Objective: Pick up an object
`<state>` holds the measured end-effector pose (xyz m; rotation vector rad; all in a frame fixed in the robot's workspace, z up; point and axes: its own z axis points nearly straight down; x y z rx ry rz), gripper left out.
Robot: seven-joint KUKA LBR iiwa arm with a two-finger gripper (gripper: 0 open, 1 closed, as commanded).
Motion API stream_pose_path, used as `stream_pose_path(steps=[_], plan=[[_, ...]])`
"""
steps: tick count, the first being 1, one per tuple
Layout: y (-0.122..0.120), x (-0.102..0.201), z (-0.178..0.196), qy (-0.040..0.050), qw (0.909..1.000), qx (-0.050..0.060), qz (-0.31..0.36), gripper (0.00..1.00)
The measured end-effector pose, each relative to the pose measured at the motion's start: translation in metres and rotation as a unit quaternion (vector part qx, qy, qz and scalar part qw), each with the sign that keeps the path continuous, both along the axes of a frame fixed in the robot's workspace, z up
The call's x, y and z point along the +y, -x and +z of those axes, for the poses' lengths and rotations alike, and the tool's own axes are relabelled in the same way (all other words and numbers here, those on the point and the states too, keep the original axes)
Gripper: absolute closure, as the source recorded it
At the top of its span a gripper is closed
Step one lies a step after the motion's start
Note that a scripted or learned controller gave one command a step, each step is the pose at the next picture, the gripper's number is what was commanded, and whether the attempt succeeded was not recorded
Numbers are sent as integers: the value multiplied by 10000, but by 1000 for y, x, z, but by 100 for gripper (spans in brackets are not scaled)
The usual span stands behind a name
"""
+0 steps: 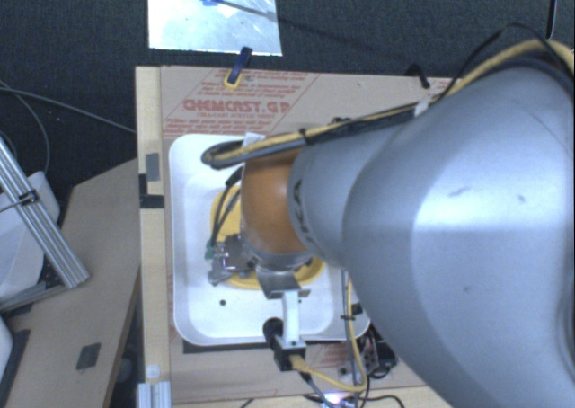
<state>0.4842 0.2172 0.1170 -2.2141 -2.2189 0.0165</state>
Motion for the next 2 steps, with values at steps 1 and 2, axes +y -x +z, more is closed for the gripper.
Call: stream_pose_path(steps=[1, 2], plan=[[-131, -53, 4, -9, 9999, -121, -31, 0], [-88, -80, -23, -23, 9999, -97, 17, 0]])
